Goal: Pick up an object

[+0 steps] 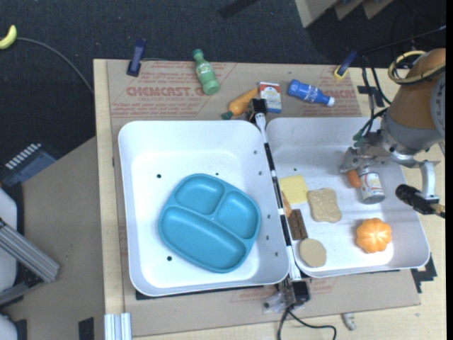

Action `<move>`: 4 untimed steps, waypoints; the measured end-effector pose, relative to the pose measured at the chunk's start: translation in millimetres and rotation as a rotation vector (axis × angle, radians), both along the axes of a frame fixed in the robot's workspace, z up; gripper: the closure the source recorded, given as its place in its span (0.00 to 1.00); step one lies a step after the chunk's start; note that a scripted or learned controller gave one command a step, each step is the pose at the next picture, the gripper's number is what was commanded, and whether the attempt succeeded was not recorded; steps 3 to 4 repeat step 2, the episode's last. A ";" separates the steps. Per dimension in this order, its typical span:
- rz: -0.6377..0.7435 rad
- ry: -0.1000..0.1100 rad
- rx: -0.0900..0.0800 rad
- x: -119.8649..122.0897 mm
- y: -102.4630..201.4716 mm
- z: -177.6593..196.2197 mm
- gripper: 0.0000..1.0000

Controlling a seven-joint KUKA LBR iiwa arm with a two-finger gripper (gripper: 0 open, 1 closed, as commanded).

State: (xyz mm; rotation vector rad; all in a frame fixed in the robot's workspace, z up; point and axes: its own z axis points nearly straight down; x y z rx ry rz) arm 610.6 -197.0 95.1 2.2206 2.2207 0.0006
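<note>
The right bin (403,257) serves as the landmark: a shallow tray of smooth white plastic with rounded corners. Inside it, near its inner wall, lie a flat pale yellow square (293,188) like a cheese slice, a tan, rough-surfaced cracker-like piece (325,205), a dark brown bar (297,224) and a round beige disc (312,252). Toward the bin's near right corner sits a ribbed orange pumpkin shape (374,235), matte and rounded. A small cylindrical can (370,185) with a white-and-red label lies in the bin's right half, beside a small orange piece (353,178).

The arm enters over the bin's right edge, its orange band and grey wrist bulking above the far right corner. The gripper (357,163) reaches down and leftward, its metal tip right at the can and the orange piece. Whether its fingers are apart or together cannot be told; the tip is small and merges with the objects beneath it, so contact is unclear too.

Left of that bin, the left bin (141,147) holds a glossy blue three-compartment plate (209,222). Beyond the right bin's far edge, on printed cardboard (170,83), lie a green bottle (206,72), a blue bottle (310,93), a small carton (270,96) and an orange carrot shape (243,102).
</note>
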 end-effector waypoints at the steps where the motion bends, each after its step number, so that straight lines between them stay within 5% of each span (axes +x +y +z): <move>1: -0.002 0.014 0.002 50.1 49.6 -11.6 1.00; 2: 0.001 -0.001 0.001 25.8 132.5 90.5 1.00; 4: 0.001 -0.001 0.001 25.8 132.5 90.5 1.00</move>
